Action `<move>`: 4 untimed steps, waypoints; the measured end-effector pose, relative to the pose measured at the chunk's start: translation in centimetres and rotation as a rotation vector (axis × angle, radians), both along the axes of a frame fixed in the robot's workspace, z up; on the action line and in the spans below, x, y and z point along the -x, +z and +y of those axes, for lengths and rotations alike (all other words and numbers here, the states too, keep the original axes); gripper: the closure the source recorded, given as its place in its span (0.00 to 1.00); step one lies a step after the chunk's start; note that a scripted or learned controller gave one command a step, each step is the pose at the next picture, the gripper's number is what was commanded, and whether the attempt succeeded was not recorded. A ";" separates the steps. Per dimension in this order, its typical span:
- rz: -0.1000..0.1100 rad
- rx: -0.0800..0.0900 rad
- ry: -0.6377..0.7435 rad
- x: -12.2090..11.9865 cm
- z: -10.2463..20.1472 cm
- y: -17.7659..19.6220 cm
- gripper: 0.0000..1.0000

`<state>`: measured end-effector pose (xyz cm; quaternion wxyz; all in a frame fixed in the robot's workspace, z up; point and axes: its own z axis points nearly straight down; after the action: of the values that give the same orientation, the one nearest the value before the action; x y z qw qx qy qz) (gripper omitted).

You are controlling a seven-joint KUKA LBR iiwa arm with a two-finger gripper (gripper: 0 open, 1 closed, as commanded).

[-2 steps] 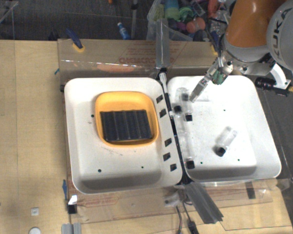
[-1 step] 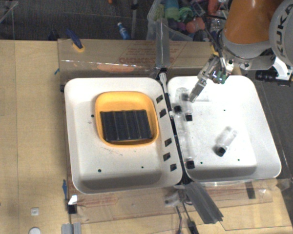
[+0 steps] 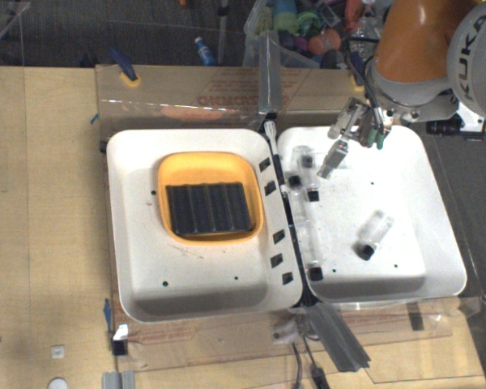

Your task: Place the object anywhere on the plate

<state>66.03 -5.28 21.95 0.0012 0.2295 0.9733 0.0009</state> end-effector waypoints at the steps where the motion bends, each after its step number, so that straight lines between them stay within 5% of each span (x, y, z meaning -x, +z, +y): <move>1: -0.004 0.000 0.155 0.3 1.2 1.1 0.00; 4: -0.008 0.003 0.598 -0.7 1.3 0.8 0.00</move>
<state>66.70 -4.01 22.73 0.0049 -0.0674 0.9977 0.0006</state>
